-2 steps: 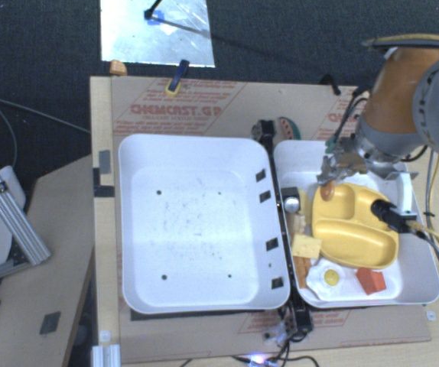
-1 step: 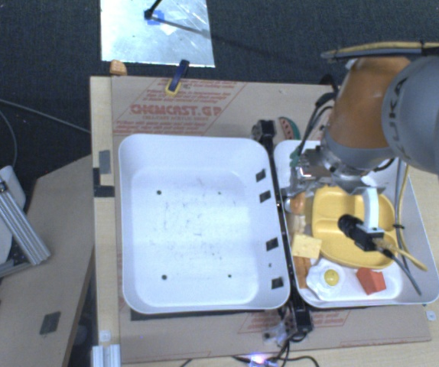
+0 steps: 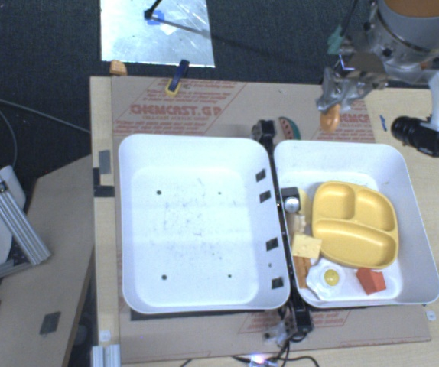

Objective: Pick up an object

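My gripper (image 3: 333,109) hangs above the bench just behind the right bin's far edge. It is shut on a small orange-tan object (image 3: 329,119) that sticks out below the fingers. The right bin (image 3: 414,205) holds a yellow divided plate (image 3: 355,224), a toy fried egg (image 3: 329,277), a red block (image 3: 371,281), a pale cheese slice (image 3: 306,246) and a small metallic piece (image 3: 291,202). They lie well below and in front of the gripper.
The left bin (image 3: 196,220) sits beside the right one. A black device (image 3: 422,134) juts in at the right. Behind the bins lie a green item (image 3: 288,128), a yellow-blue tool (image 3: 177,77), a tan block (image 3: 117,67) and a metal sheet (image 3: 157,20).
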Robot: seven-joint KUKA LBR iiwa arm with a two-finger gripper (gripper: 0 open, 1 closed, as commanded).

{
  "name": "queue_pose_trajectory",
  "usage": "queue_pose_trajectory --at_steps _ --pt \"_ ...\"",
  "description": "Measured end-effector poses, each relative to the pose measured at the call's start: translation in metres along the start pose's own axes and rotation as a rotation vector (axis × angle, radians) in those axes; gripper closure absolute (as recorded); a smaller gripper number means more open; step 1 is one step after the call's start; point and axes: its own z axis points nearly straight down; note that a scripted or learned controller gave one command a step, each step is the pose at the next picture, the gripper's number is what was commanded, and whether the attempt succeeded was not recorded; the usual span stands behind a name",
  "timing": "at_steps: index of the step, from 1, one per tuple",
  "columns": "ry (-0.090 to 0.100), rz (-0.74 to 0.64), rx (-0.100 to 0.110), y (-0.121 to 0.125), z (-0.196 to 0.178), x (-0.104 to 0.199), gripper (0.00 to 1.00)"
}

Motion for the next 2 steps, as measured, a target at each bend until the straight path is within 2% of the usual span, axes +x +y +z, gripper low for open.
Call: queue_pose_trajectory --at_steps 1,2 --pt "-0.003 0.012 0.025 -0.026 0.090 -0.043 1.00" --pt "-0.002 0.010 0.036 -0.071 0.236 -0.045 1.00"
